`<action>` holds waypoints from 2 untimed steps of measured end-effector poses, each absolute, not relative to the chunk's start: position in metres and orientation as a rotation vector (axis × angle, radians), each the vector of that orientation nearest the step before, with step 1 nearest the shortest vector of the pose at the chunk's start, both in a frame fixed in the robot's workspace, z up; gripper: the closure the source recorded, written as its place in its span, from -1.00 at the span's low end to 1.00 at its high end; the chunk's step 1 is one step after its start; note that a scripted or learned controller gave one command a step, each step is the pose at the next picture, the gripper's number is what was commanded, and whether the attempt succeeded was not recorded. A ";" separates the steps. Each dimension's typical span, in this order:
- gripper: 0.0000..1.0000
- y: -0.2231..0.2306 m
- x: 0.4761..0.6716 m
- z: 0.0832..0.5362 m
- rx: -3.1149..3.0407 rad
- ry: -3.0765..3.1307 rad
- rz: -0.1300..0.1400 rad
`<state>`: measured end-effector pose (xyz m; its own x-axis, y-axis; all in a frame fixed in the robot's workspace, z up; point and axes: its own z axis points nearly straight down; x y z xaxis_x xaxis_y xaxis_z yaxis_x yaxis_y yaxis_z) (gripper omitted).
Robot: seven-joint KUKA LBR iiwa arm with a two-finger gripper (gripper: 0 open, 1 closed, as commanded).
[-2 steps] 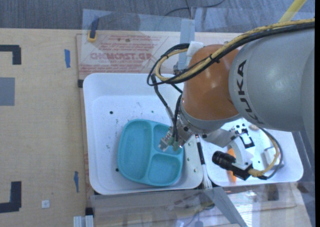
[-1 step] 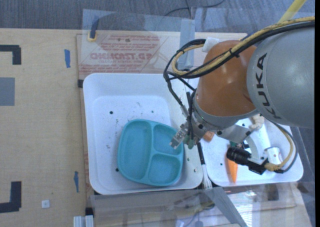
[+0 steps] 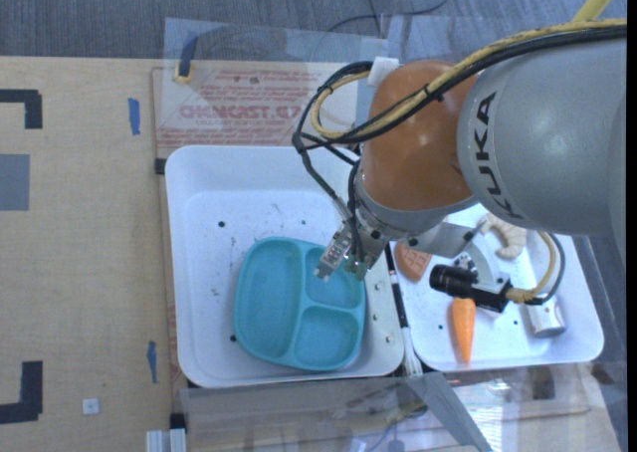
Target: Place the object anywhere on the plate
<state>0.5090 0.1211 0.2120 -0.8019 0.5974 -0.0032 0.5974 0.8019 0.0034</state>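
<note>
Camera view: pincer [image 3: 333, 261] hovers over blue plate [image 3: 297, 306] in left bin [image 3: 199, 241], jaw state unreadable. Carrot [image 3: 463, 329] lies right of pincer in right bin [image 3: 577, 336], long axis near-far.

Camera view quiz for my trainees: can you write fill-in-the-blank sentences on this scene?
The divided plate is coloured ____. The plate lies in the ____ bin of the view. The toy carrot lies in the ____ bin. The gripper hangs above the ____.

Missing: turquoise; left; right; plate
</note>
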 end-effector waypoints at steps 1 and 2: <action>1.00 0.048 0.480 0.204 0.390 3.115 0.002; 1.00 0.112 0.480 0.213 0.154 3.132 0.004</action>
